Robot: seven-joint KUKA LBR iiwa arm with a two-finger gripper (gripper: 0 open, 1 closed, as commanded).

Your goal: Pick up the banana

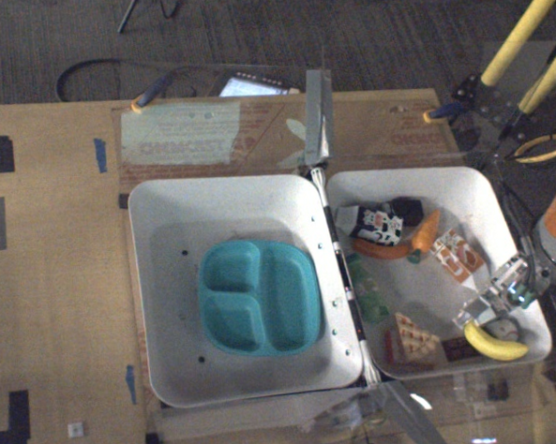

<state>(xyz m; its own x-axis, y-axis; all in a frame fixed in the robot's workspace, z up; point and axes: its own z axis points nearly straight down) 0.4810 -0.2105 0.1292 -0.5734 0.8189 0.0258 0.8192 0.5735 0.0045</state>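
A cardboard-covered bench (56,277) carries two shallow white bins side by side, with dark carpet and cables beyond its far edge.

The gripper (487,309) sits low in the near right corner of the right bin (416,178), reaching in from the right. It hangs directly over the banana (497,343), close to or touching the fruit's upper edge; whether it is spread or closed cannot be made out at this size, and nothing is plainly held.

The banana lies against the bin's near wall. Its long axis runs roughly left to right, sagging slightly toward the right end, the curve bowing toward the near wall and both tips turned up toward the gripper. It is probably light, fairly firm and smooth-skinned, so a pinch across the thick middle, square to the long axis, looks safest; grasping near a tapered tip would likely let it swivel or slip.

Further out, a waffle-like piece (414,338) lies to the banana's left, a small printed packet (456,255) behind it, then a carrot (425,235) and a cow-patterned carton (378,224). The left bin (165,214) holds a teal divided tray (260,297).
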